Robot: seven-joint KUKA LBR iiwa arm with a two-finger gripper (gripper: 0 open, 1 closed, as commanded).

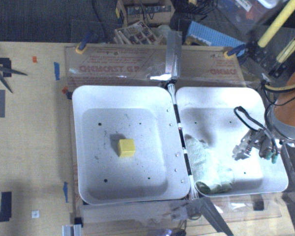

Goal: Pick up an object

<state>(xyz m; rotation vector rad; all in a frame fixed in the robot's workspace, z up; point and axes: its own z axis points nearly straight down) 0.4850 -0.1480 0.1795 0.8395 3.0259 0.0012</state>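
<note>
Gripper over the right bin, rolled towel lying near its left wall.

You see the gripper (246, 149) low over the right bin (221, 98), but you cannot tell how its fingers stand, and nothing shows between them. The whitish rolled towel (205, 165) lies well apart to its left, long axis running from the divider down toward the front wall, its open end pointing forward. A yellow block (127, 147) sits squarely in the left bin (120, 93).

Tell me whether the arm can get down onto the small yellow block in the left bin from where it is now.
Probably yes. The small yellow cube-shaped block sits alone in the left white bin; the tool is over the right white bin.
</note>
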